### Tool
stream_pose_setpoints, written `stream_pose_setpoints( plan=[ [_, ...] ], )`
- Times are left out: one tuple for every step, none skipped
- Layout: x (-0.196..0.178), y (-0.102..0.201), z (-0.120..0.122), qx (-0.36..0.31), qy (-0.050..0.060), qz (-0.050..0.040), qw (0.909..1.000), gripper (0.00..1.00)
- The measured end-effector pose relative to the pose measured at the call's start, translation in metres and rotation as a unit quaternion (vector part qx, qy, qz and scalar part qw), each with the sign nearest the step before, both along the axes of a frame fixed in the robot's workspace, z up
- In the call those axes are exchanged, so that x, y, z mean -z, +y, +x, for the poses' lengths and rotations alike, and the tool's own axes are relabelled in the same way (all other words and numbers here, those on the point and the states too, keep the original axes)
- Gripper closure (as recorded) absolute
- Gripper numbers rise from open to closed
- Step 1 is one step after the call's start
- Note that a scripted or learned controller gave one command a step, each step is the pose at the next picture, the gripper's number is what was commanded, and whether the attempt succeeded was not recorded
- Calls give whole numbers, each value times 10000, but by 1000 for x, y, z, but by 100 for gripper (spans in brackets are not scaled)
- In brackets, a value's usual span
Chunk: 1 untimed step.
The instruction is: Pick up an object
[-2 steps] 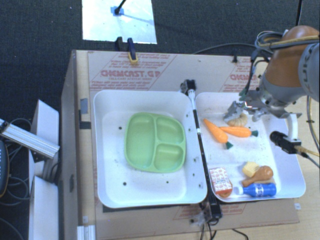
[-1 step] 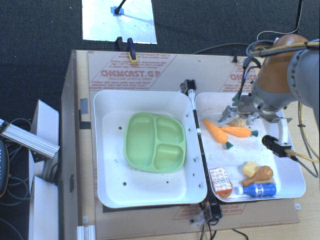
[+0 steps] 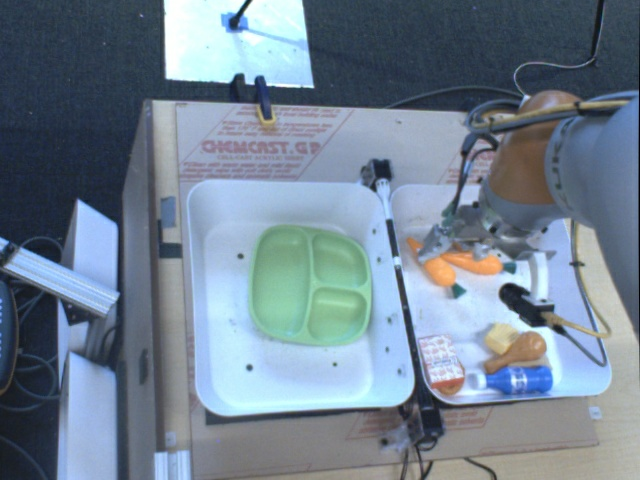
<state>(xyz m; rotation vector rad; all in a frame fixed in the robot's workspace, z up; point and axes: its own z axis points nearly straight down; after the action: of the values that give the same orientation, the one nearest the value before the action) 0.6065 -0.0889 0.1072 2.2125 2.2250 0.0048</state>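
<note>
My gripper [image 3: 446, 244] hangs low in the upper left part of the right bin [image 3: 470, 318], at the end of the grey arm that reaches in from the right. Directly under and beside it lie two orange carrots, a short one [image 3: 438, 271] and a longer one [image 3: 478, 263] with a green tip. The gripper looks close to them or touching them; I cannot tell whether anything is held.
Along the right bin's front lie a red and white packet [image 3: 441, 360], a yellow block [image 3: 499, 336], a brown drumstick [image 3: 522, 348] and a blue bottle [image 3: 515, 379]. The left bin [image 3: 225, 368] holds a green divided plate [image 3: 310, 286].
</note>
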Motion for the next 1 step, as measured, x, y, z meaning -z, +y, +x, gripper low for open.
stream_pose_setpoints(
  plan=[
    [16, 2, -5, 9, -63, -7, 10000, 0]
  ],
)
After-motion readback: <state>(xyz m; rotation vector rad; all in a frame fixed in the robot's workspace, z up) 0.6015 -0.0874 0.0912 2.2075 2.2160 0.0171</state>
